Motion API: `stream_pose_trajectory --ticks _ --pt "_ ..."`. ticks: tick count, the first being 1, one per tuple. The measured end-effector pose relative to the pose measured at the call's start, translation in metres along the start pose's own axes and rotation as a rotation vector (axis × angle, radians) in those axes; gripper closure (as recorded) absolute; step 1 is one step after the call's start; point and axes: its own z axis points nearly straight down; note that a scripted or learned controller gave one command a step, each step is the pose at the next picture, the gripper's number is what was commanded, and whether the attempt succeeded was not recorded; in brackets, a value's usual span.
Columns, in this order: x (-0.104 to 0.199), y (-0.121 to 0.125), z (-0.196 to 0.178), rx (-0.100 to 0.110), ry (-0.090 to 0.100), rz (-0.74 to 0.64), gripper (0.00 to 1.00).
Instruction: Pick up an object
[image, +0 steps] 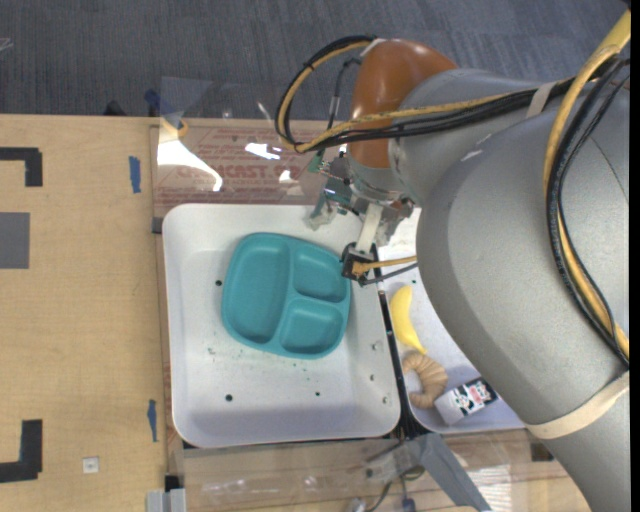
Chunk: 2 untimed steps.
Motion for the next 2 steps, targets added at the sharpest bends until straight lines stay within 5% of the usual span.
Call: stream_pose_trajectory --ticks 2 --pt "-0.0003 -0.0007 -0.0022 0.004 -0.002 0.132 0.00"
